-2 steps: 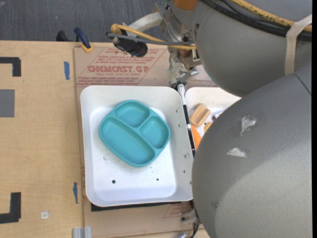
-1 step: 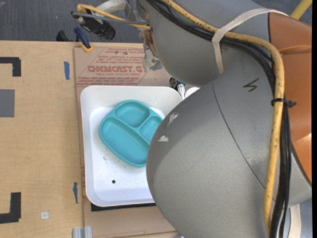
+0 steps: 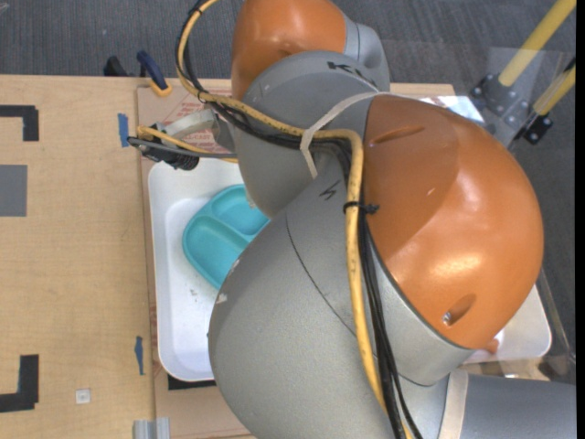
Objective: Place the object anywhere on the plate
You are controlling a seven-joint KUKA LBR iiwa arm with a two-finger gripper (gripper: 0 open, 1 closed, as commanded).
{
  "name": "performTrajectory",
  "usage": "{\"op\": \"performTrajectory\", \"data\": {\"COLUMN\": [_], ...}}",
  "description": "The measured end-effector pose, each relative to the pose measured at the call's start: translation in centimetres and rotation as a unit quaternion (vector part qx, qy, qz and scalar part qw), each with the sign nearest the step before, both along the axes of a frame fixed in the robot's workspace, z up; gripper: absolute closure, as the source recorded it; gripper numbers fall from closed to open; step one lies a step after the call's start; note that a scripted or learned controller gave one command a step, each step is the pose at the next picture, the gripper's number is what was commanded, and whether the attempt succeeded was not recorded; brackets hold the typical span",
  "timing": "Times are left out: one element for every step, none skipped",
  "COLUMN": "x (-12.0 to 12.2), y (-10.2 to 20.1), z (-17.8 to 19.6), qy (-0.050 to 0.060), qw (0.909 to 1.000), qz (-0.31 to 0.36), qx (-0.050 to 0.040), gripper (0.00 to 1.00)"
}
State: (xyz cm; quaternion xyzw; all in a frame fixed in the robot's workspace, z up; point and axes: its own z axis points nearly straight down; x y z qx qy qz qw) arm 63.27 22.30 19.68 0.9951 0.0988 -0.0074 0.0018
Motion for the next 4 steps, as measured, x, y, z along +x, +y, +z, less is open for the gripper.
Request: {"op": "performTrajectory", "data": {"x": [2.42, 2.45, 2.45, 2.45], "y": [0.01, 0.06, 0.06, 0.06], "z": [-2.01, -1.87, -1.87, -1.87], "qy": [-0.005, -0.006, -0.006, -0.006], "qw": [0.9999, 0.9999, 0.9999, 0.9999], "qz": [0.015, 0.014, 0.014, 0.014], "qx": [0.0006, 0.0014, 0.0014, 0.0015], "gripper": [1.0, 0.0, 0.0, 0.0]}}
